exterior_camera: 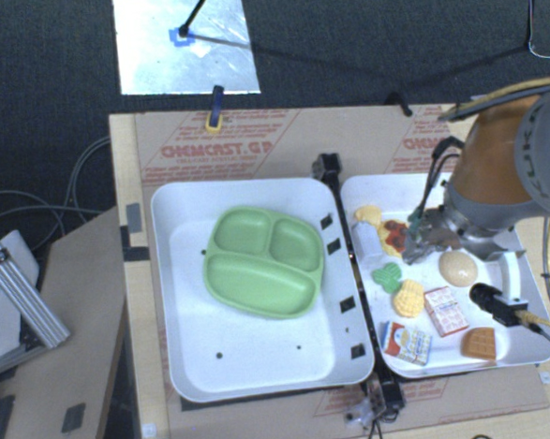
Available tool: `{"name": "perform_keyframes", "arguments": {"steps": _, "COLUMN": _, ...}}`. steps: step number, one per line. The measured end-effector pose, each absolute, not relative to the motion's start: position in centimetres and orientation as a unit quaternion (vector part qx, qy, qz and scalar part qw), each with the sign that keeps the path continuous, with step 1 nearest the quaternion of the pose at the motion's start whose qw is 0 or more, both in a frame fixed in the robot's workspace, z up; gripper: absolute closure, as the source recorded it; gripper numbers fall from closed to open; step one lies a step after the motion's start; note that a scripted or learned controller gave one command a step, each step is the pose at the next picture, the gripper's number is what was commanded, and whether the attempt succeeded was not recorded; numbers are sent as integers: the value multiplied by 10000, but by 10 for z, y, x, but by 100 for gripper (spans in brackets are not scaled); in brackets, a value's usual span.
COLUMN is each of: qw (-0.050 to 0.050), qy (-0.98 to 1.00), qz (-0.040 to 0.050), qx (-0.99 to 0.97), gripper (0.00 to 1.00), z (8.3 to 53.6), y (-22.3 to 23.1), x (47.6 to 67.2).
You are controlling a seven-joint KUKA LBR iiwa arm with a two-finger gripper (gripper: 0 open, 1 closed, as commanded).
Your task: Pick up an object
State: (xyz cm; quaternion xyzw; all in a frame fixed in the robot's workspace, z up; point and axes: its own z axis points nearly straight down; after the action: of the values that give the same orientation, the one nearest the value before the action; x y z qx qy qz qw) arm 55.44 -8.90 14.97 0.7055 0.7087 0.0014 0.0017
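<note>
**K:** Status on the pick?

**M:** Tool is down in the right bin, at the cluster of small toys by that bin's left wall. Tip sits on or just over a red piece. Can't tell whether the tool is open or closed, and nothing is visibly lifted.

**K:** So no grasp yet?

**M:** None I can confirm. I'd call it the reach/descent stage; grip and lift are both left.

**K:** Other candidates?

**M:** All in the right bin: yellow piece at the far left corner, green piece and corn-like piece just nearer the camera than the tool, cream egg beside the wrist, small boxes toward the near edge.

**K:** Left bin?

**M:** Green divided plate, well apart from the right bin's toys.
</note>
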Motion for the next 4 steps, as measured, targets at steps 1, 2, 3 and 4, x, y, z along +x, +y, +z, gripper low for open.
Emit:
{"name": "perform_keyframes", "arguments": {"steps": 1, "qw": 32, "qy": 7086, "qz": 24, "qx": 7056, "gripper": 100, "z": 214, "y": -90, "x": 553}}
{"name": "perform_keyframes", "arguments": {"steps": 2, "qw": 12, "qy": 7086, "qz": 10, "qx": 7057, "gripper": 100, "z": 225, "y": -90, "x": 554}}
{"name": "perform_keyframes", "arguments": {"steps": 3, "qw": 8, "qy": 7101, "qz": 13, "qx": 7041, "gripper": 100, "z": 230, "y": -44, "x": 558}}
{"name": "perform_keyframes", "arguments": {"steps": 4, "qw": 1, "qy": 7094, "qz": 5, "qx": 7048, "gripper": 100, "z": 217, "y": -18, "x": 544}}
